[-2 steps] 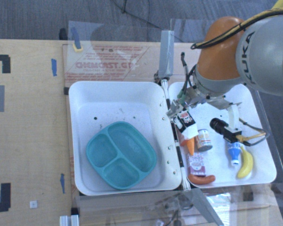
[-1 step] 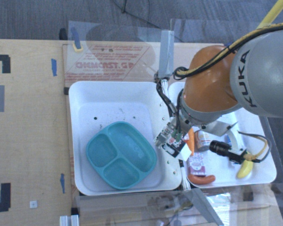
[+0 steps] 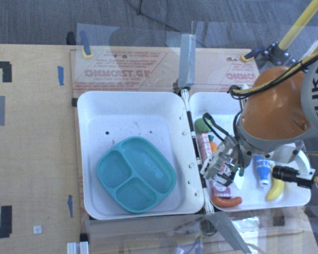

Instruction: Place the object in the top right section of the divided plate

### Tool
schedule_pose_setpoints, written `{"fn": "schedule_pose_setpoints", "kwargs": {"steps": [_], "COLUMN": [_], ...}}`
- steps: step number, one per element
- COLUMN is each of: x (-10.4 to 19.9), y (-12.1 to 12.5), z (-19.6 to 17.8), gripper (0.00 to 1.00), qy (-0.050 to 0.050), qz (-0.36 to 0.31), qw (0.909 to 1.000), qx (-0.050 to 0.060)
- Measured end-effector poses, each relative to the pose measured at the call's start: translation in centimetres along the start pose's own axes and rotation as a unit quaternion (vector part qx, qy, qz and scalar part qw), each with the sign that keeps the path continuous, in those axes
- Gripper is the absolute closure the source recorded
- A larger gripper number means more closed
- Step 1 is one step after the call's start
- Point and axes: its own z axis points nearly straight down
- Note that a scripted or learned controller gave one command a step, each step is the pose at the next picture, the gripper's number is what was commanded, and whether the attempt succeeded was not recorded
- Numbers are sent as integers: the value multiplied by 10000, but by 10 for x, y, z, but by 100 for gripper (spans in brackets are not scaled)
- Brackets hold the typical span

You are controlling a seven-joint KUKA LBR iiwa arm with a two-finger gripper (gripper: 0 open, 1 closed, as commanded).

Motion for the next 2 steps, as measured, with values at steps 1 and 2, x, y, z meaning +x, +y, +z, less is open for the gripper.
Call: {"fn": "schedule_pose_setpoints", "kwargs": {"steps": [1, 2], "x": [23, 66], "y": [56, 86], "z": [-22, 0], "gripper": [100, 100], "qy": [-27, -7], "qz": [-1860, -2885], "qw": [9825, 9575], "qx": [-17, -7]}}
